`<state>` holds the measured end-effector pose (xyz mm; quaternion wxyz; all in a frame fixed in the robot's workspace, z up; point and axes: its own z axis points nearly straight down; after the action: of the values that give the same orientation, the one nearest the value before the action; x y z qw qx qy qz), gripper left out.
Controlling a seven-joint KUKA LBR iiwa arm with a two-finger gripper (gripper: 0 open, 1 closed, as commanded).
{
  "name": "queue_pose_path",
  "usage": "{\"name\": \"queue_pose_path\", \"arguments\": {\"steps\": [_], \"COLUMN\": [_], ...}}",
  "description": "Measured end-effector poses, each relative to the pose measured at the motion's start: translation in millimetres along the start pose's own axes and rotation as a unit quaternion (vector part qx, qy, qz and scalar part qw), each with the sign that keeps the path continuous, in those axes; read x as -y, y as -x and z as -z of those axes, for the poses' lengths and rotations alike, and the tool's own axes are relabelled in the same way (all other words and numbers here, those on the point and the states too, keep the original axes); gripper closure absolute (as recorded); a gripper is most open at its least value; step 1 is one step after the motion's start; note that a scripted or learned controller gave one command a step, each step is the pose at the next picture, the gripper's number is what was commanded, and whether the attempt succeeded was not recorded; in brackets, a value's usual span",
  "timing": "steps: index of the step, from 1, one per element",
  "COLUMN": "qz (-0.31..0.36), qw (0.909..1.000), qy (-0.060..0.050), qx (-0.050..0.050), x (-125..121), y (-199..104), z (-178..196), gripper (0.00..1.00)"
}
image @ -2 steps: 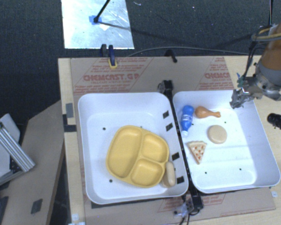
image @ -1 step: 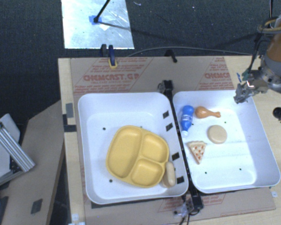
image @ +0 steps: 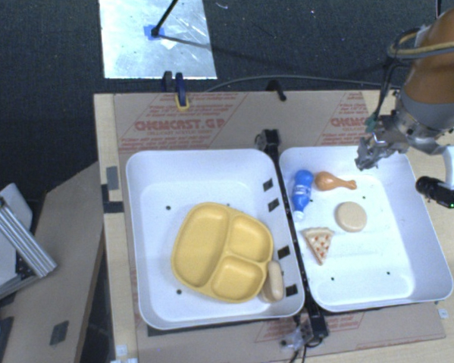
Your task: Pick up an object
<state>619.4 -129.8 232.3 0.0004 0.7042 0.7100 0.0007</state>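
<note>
Right bin (image: 414, 277), contents, candidates for the pick:
- Toy chicken drumstick (image: 335, 182), orange-brown, lying flat near the back of the bin; nearest item to the gripper.
- Blue and white bottle (image: 301, 190), lying on its side against the bin's left wall, just beside the drumstick.
- Round beige disc (image: 351, 217), possibly a toy cookie or bun; the view is too coarse to say which. Sits near the bin's middle.
- Toy pizza slice (image: 318, 243), flat, in front of the bottle and apart from the disc.

Gripper (image: 367, 155): poised at the back right of the right bin, just beside the drumstick's thin end. Nothing shows between its fingertips. Whether they stand apart or closed cannot be told at this size and slant.

Left bin (image: 149, 219), contents:
- Yellow divided tray (image: 219, 249), three compartments, set at an angle.
- Small tan bread-like piece (image: 274, 281), touching the tray's front right corner.

Progress: judged early. Every item lies on a bin floor; none is lifted. The arm looks positioned for an approach, most likely to the drumstick. Descent, closure and lift all remain.
</note>
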Motion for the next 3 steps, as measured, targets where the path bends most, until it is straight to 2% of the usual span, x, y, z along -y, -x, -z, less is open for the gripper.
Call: {"name": "queue_pose_path", "arguments": {"steps": [2,3], "qz": [0.000,0.000], "qw": [1.0000,1.0000], "qy": [-0.001,-0.001], "qx": [-0.001,0.000], "x": [41,51], "y": [-101,-142], "z": [13,5], "gripper": [1.00,1.00]}}
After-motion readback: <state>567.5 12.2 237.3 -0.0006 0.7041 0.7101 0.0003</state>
